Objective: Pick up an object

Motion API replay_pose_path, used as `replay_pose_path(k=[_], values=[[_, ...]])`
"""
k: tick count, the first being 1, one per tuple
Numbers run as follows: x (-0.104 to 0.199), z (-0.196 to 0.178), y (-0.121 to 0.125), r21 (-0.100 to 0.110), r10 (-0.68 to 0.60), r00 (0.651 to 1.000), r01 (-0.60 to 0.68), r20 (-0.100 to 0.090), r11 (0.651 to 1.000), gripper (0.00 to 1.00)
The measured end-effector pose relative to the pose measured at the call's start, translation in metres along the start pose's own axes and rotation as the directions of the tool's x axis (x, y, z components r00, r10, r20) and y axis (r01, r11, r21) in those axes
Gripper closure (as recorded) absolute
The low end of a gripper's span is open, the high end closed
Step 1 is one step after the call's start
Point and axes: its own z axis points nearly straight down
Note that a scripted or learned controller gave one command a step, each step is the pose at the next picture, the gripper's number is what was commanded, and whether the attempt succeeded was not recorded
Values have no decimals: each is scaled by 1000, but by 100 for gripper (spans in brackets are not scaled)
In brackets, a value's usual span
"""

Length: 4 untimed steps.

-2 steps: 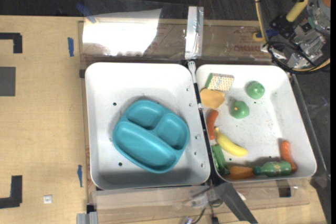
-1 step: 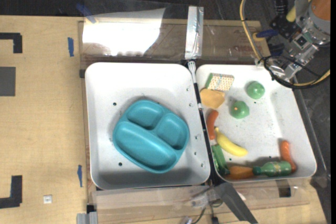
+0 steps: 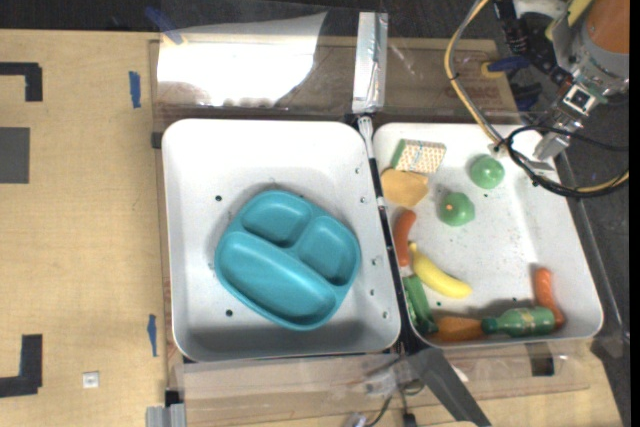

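2 white bins: left bin (image 3: pixel 190 155) holds a teal tray (image 3: pixel 288 258); right bin (image 3: pixel 575 245) holds toy food, including a banana (image 3: pixel 440 277). Gripper (image 3: pixel 552 145), apparently above the far right rim, grip state indiscernible. Step: approach; next, descend onto 1 item.

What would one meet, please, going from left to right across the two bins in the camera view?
Teal divided plate → yellow banana → green apple with the orange spot → green ball → green bottle → orange carrot.
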Motion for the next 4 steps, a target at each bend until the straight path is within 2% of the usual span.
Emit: replay_pose_path(k=[1, 2, 3, 4], values=[[-5, 9, -7, 1, -332, 943, 332, -3, 943, 100], [-19, 17, -24, 2, -421, 907, 421, -3, 907, 100], [-20, 11, -24, 1, -482, 876, 482, -4, 876, 100], [9, -98, 10, -1, -477, 879, 477, -12, 879, 100]])
